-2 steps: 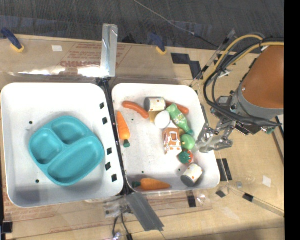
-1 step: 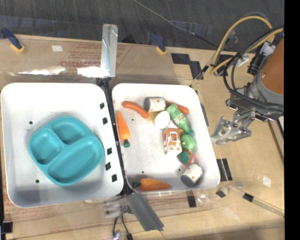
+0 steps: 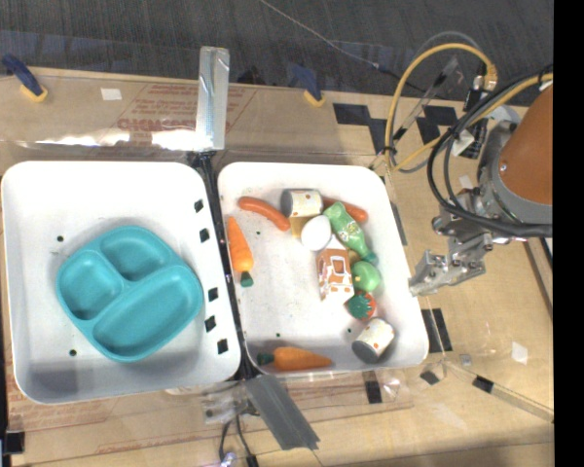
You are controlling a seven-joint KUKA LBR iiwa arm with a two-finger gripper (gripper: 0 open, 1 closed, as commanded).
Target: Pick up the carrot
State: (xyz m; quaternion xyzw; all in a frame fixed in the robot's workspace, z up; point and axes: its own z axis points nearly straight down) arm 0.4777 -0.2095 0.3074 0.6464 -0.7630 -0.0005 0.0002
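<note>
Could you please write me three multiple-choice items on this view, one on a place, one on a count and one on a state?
1. Where does the teal divided plate lie?
A. In the left bin
B. In the right bin
C. On the bench

2. How many white bins are on the bench?
A. One
B. Two
C. Three

3. Where is the gripper relative to the right bin?
A. Inside it, on a carrot
B. Outside it, past its right rim
C. Over the left bin

Answers: 1 A, the plate sits on the left bin floor. 2 B, two sit side by side. 3 B, it hangs over bare bench, while a carrot lies untouched.
</note>
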